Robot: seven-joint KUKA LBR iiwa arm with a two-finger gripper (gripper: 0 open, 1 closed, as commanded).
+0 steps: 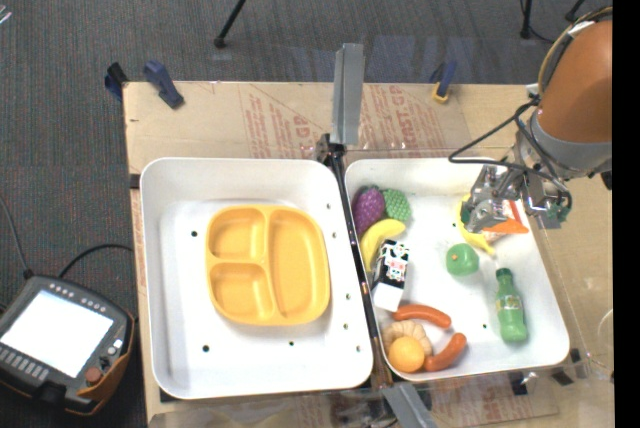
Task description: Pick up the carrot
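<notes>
Our gripper hangs over the right bin; we cannot tell its state. The carrot lies just beside it, near a yellow toy. We should pinch the carrot alone, across its middle.

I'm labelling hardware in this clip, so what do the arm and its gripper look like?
The arm enters from the right: a rounded orange band above a grey wrist section. Thin black cables loop out from the wrist toward the bin. The gripper below is a compact grey metal assembly with silvery, shiny parts. No readable markings can be made out at this size.
</notes>
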